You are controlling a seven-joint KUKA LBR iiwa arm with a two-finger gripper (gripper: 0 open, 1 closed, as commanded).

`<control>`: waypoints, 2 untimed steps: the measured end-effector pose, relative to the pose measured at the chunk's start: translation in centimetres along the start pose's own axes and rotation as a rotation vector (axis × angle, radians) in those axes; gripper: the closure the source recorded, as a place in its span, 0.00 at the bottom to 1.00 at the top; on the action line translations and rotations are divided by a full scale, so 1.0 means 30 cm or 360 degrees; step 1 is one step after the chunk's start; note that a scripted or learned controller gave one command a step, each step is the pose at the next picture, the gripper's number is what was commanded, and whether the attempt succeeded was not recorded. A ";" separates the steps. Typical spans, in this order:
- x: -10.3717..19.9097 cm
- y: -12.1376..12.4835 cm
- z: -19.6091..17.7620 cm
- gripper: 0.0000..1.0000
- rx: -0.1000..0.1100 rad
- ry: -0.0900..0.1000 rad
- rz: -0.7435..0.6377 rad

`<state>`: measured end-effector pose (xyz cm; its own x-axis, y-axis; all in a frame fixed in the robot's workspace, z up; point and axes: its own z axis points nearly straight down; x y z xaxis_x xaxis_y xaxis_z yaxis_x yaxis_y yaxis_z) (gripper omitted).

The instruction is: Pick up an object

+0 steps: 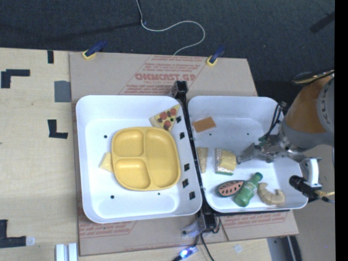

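Note:
My gripper (249, 153) reaches in from the right and hangs over the middle of the right bin (239, 106). It points left toward a pale yellow block (225, 161) just below and left of its tip. Whether it touches the block is not clear. Along the bin's front lie a watermelon slice (230, 188), a green bottle (248, 190) and a beige curved piece (270, 195). A brown flat square (204, 124) lies at the back left, and a thin yellow slab (202, 159) rests near the divider.
The left bin (92, 118) holds a yellow divided plate (145, 157), a pizza slice (166, 117) at its back right corner and a yellow wedge (105, 161) tucked at the plate's left. Both bins rest on cardboard (157, 72).

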<state>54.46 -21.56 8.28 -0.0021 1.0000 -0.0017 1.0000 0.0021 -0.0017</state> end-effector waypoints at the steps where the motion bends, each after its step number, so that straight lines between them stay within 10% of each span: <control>1: 0.000 0.004 -0.045 1.00 -0.0005 0.0000 -0.0001; 2: -0.025 0.014 -0.198 1.00 -0.0007 0.0001 0.0002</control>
<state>54.90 -22.31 14.22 -0.0007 1.0000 -0.0010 1.0000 0.0007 0.0027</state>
